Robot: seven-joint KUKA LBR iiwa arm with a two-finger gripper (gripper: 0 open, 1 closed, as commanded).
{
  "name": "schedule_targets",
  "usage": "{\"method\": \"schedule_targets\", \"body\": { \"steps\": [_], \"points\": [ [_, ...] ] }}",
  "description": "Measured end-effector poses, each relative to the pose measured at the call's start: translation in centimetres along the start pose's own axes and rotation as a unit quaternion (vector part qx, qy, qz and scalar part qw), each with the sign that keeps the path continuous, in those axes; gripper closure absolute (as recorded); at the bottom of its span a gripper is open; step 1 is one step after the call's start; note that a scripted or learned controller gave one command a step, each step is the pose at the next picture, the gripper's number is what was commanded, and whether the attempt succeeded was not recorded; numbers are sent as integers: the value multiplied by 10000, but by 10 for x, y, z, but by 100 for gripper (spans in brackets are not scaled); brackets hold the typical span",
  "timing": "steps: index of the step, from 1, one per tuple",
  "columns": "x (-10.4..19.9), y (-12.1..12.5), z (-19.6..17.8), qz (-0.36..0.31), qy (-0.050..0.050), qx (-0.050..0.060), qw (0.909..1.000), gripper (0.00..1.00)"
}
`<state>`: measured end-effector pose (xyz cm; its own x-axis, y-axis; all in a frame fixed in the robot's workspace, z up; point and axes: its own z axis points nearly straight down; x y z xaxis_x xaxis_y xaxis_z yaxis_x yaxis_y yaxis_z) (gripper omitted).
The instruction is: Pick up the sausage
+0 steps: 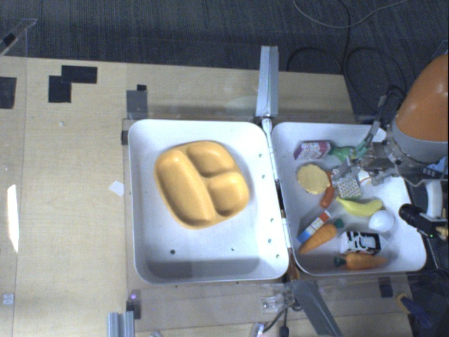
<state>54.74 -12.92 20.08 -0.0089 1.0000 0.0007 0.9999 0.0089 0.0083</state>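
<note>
White bins sit side by side: the left bin [140, 209] holds a yellow tray [202, 182]; the right bin [414, 258] holds the clutter. Nothing is lifted yet. The gripper [349, 181] hangs low there, its state hard to tell. The sausage [327, 196], small and reddish, lies just beside it, next to a banana [361, 206].

The left bin [140, 209] holds a yellow three-compartment tray [202, 182] near its middle. The right bin [286, 181] is crowded: a round yellow biscuit [313, 179] toward its left edge, a banana [360, 206] and white egg [381, 221] toward its right, and a carrot [319, 236] near the front-left corner. The gripper [349, 181] hangs over the bin's middle.
</note>
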Motion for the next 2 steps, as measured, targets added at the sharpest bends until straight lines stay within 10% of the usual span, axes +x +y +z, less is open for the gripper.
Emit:
{"method": "schedule_targets", "body": {
  "steps": [1,2],
  "points": [
    [1,51,94,-50,-26,-109,9999,0],
    [-24,50,97,-427,62,-145,9990,0]
  ]
}}
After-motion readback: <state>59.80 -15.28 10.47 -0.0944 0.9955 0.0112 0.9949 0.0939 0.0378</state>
